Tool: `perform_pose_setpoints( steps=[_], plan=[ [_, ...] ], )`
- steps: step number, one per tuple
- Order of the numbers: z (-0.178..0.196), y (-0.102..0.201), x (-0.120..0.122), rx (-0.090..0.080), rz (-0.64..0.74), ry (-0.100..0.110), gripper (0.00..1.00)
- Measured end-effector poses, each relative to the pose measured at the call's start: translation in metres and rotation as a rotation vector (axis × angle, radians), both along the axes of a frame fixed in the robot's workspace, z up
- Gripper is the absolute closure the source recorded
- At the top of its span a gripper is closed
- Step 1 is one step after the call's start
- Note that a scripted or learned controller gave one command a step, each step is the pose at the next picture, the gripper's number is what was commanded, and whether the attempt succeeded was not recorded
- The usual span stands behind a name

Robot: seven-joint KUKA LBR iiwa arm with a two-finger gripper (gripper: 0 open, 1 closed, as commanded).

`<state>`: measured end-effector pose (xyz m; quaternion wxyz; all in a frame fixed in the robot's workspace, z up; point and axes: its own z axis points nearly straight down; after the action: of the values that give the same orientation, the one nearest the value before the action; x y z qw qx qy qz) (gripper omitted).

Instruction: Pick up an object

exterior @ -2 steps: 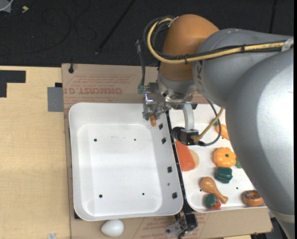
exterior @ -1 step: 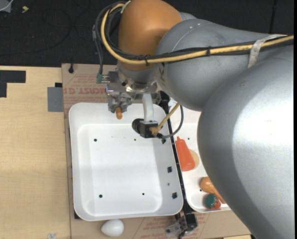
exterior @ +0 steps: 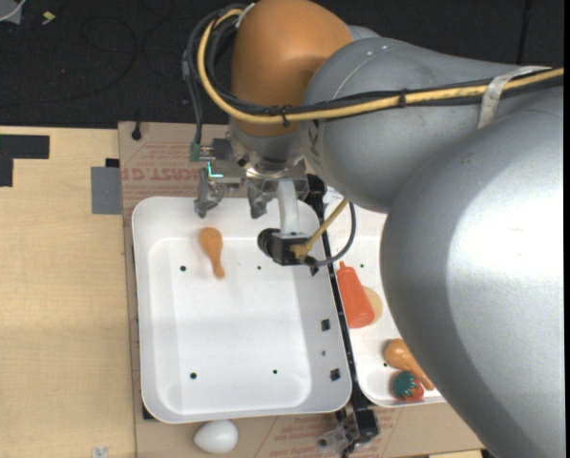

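An orange drumstick-shaped toy (exterior: 212, 250) lies in the upper left part of the left bin (exterior: 170, 370). My gripper (exterior: 233, 204) hangs over the far edge of that bin, just above and a little to the right of the toy. Its two fingers (exterior: 206, 199) stand apart, open, with nothing between them. The big grey arm with its orange band covers much of the right bin.
The right bin (exterior: 370, 387) holds an orange carrot-like piece (exterior: 354, 300), a second drumstick toy (exterior: 400, 356) and a small red and green fruit (exterior: 408, 385). A white egg (exterior: 215, 436) lies on the board in front of the left bin.
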<state>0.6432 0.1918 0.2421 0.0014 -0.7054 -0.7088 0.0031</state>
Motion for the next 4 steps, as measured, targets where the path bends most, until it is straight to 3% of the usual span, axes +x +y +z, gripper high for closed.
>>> perform_pose_setpoints(
  steps=[1, 2, 3, 4],
  plan=[
    [-0.036, -0.024, -0.035, -0.002, -0.005, 0.006, 0.0],
    [0.005, -0.005, -0.035, 0.002, -0.003, -0.004, 0.0],
    [-0.029, -0.017, -0.068, -0.002, -0.005, 0.006, 0.0],
    [-0.042, -0.08, -0.107, -0.003, -0.011, 0.006, 0.0]
  ],
)
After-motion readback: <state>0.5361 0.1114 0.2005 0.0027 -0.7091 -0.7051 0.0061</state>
